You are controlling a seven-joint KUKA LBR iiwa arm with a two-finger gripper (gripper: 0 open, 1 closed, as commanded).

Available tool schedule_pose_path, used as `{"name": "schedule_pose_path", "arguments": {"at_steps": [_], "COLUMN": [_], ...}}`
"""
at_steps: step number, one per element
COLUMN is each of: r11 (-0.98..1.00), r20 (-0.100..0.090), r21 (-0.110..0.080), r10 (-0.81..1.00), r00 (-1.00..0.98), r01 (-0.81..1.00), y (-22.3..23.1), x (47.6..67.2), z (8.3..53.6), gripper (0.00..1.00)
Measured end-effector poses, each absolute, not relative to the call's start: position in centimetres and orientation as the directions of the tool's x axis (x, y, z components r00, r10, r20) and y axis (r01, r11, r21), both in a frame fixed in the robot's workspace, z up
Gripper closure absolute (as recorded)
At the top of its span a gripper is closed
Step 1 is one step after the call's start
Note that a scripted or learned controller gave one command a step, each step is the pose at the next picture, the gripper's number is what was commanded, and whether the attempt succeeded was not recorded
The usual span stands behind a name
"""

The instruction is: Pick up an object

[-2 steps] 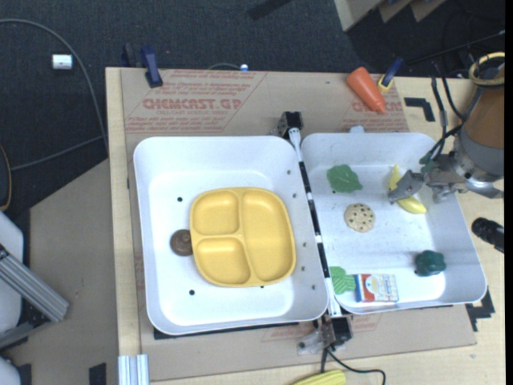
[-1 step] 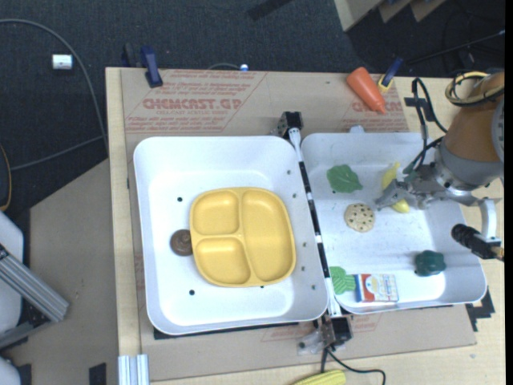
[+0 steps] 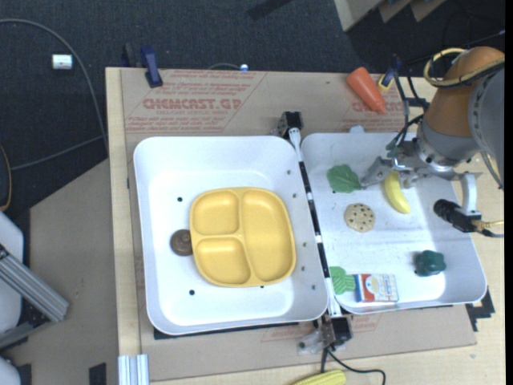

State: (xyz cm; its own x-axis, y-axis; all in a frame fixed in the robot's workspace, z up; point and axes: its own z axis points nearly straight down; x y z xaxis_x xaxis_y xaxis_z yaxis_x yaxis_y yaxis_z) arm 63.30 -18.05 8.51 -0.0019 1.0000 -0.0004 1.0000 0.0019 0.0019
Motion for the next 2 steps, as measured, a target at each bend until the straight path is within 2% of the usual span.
{"name": "schedule_pose_path", "arguments": {"at_steps": [1, 2], "r11": [0.003, 0.001], "r20": [-0.003, 0.001], "r21": [0.004, 0.001], "r10": [1.000, 1.000], "r00": [-0.003, -0.001], "r01": [1.000, 1.000], "y": [-18.1, -11.0], "x": [63.4, 63.1], "z": [9.6, 8.5], "gripper": [1.00, 1.00]}}
